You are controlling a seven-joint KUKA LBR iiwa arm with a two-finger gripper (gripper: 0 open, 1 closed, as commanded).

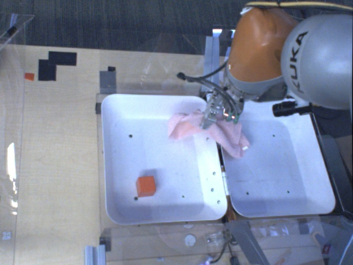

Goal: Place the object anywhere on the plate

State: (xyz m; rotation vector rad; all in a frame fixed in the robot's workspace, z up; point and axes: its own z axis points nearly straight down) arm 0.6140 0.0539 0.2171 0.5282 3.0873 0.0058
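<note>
Risk first: claw [219,114] sits right on the pink cloth [207,128], which drapes across the ridge where the left bin [118,148] and right bin [287,197] meet, part of it on each side directly below the claw. Whether the claw is parted, closed, or actually pinching the fabric cannot be told; wrist hardware and cables hide the tips. If the grip has caught just one fold, the cloth will likely slide out on lift, or drag and snag on the bin rims, since limp fabric gives no firm edge. Second risk: no plate is recognisable anywhere near the claw, so the drop target is unclear; a release here would just leave the cloth straddling the divider. Orange cube [146,186] lies well down and to the left of the claw, near the left bin's front, apart from the cloth; which of the two counts as the task's object is a judgement call, the cloth being the likelier one given the arm's position. A swinging cloth tail could reach into the left bin but looks too far off to disturb the cube. Surface: two glossy white bins, small dark holes in the floors, sitting on a pale wood table [55,164]. Left of the claw are black marker blocks [54,64] on the table and a clear panel edge; dark ribbed flooring lies behind.
</note>
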